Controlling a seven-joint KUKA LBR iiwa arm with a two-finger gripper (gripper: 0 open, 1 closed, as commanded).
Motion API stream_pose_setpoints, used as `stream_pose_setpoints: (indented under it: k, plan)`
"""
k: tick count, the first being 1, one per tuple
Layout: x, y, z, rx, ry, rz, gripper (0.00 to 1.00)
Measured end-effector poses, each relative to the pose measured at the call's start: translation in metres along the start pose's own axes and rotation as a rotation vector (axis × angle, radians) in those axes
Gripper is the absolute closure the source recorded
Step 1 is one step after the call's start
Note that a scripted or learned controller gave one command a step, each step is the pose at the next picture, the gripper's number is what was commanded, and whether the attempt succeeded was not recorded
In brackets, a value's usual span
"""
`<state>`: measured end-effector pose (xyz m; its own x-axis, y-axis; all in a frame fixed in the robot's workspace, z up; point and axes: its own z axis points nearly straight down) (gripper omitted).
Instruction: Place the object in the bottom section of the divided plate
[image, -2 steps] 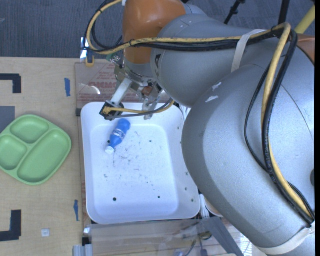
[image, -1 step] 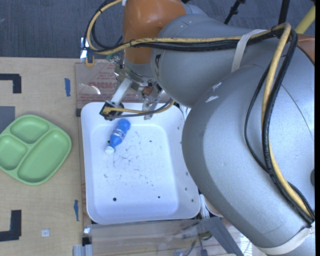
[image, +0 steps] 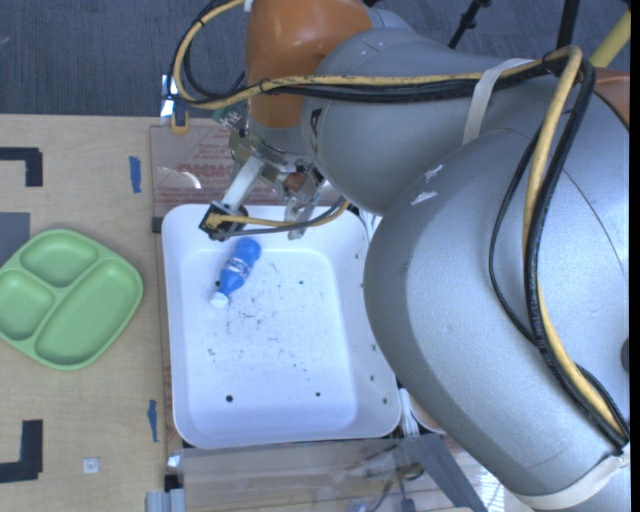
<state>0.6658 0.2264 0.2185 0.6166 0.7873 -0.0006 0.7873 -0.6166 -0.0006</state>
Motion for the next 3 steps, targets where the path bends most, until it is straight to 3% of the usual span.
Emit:
stream_pose_setpoints:
  k: [1, 2, 3]
  plan:
    - [0.0, 0.0, 0.0, 0.0, 0.0, 0.0, 0.0]
    - [-0.004, -0.006, 0.069, 0.002, -0.002, -0.267, 0.0]
    - [0.001, 0.0, 0.131, -0.002, 0.003, -0.448, 0.0]
